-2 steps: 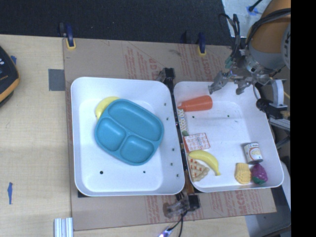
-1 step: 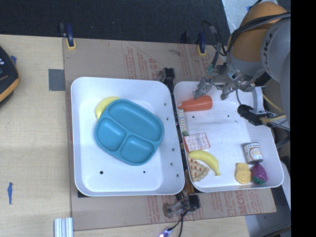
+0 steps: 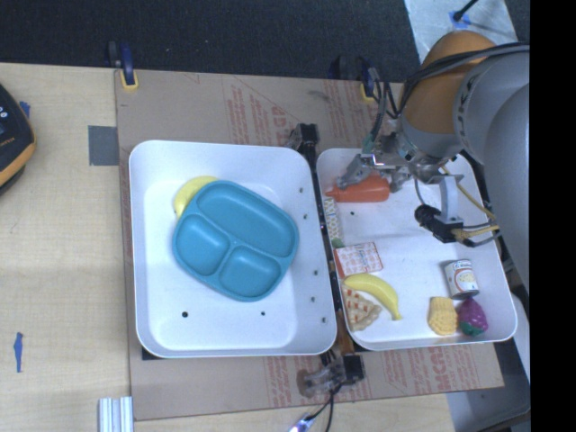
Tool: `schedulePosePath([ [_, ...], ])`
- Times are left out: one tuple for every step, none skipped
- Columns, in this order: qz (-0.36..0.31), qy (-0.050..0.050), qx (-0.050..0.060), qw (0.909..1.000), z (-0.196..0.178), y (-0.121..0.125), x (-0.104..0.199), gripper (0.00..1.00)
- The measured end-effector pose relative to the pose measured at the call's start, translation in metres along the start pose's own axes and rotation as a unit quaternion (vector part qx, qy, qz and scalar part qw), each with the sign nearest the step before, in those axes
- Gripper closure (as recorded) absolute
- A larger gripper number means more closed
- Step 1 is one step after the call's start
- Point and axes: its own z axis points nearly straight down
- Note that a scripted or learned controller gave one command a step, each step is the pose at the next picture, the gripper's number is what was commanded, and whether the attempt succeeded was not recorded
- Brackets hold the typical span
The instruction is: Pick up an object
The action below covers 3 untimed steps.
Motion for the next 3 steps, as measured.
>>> schedulePosePath([
  [-0.001, -0.001, -0.001, 1.0000, -0.012, 0.001, -0.001, 1.00],
  [-0.001, 0.000, -0.001, 1.0000, -0.012, 0.001, -0.001, 0.00],
  [0.000, -0.001, 0.008, 1.0000, 0.018, -0.035, -0.042, 0.00],
])
